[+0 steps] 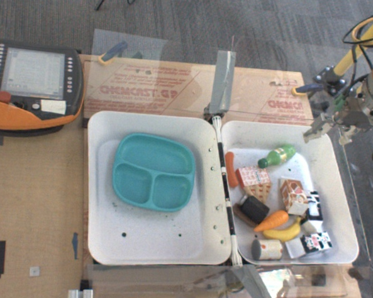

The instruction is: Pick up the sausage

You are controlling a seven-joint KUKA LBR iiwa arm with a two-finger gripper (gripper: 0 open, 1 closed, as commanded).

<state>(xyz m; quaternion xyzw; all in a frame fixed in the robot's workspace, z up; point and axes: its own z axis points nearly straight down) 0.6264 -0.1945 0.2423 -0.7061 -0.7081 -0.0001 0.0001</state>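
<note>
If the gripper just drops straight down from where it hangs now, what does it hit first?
Most likely the far right corner rim of the right bin, or the bench just outside it; depth is hard to judge. The gripper hangs above that corner, well away from the sausage at the bin's left wall. The green bottle is the nearest item.

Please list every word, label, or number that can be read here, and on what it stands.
"CHEMCAST GP": red print on the clear sheet behind the bins; repeated at right, cut short.
Pendant screen: too blurred to read.
Printed cartons in the right bin: too small to read.
</note>
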